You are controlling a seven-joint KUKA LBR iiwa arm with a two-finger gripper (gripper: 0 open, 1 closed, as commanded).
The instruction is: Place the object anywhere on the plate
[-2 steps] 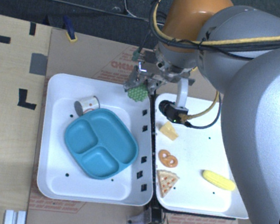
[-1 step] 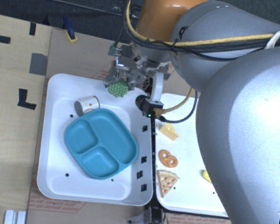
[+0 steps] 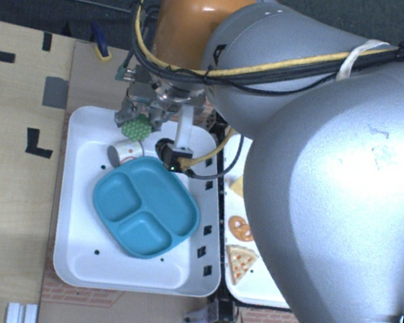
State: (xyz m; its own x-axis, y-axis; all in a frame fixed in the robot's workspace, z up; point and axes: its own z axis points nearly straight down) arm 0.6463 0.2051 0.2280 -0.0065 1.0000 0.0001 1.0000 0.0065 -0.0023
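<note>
A blue divided plate lies tilted in the middle of the left white bin. My gripper hangs over the bin's far left corner, just beyond the plate's far rim. It is shut on a small green textured object, which shows between and just below the fingertips. The object is above the bin floor, not over the plate. A small white and red cylinder lies on its side against the plate's far left edge.
The arm's big grey body covers most of the right bin, where a pretzel and a pizza slice lie near its left wall. A black cable loop hangs by the plate's far edge.
</note>
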